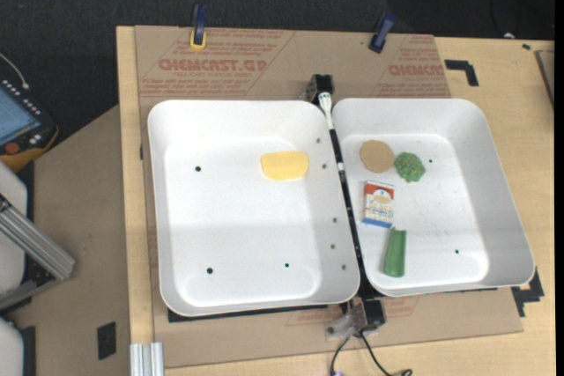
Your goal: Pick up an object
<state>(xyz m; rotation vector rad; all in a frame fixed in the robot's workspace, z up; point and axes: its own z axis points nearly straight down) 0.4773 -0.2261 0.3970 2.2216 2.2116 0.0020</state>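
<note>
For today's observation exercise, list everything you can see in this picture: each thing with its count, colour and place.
white bins: 2, white, side by side on the bench
yellow piece: 1, yellow, upper middle of the left bin
round tan piece: 1, tan, upper left of the right bin
green bumpy piece: 1, green, just right of the tan piece
small box: 1, white with red and blue, below the tan piece
green stick: 1, green, below the box
clamps: 2, blue, far edge of the board

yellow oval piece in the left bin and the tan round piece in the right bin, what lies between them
In the camera view, between the yellow oval piece and the tan round piece lie bare white bin floor and the two bins' adjoining rims with a dark seam. No other object.
</note>
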